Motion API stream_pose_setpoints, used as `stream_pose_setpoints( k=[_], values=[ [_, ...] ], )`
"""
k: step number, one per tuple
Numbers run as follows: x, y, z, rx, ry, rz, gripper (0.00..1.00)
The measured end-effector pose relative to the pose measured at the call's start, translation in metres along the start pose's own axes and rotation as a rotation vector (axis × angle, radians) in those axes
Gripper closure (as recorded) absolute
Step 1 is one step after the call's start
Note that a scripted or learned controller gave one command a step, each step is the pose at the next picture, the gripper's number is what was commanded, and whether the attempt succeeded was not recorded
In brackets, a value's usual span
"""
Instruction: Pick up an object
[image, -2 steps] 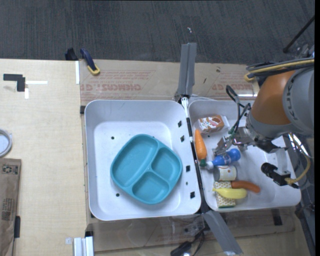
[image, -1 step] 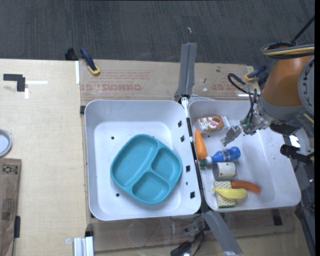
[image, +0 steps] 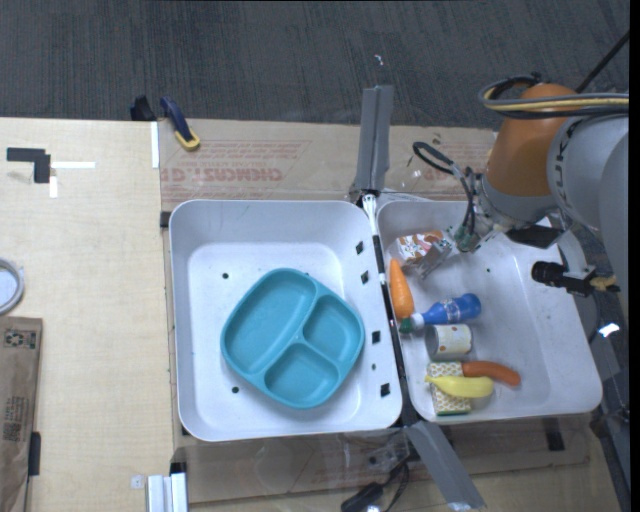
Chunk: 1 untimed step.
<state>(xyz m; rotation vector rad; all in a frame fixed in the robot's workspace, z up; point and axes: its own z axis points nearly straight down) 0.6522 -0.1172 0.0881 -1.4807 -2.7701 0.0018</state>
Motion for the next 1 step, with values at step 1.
stream_pose_setpoints(
  k=[1],
  values=[
    [-0.0044,-0.0038,-0.0068,0.007,-0.003,0.004,1.0]
  ],
)
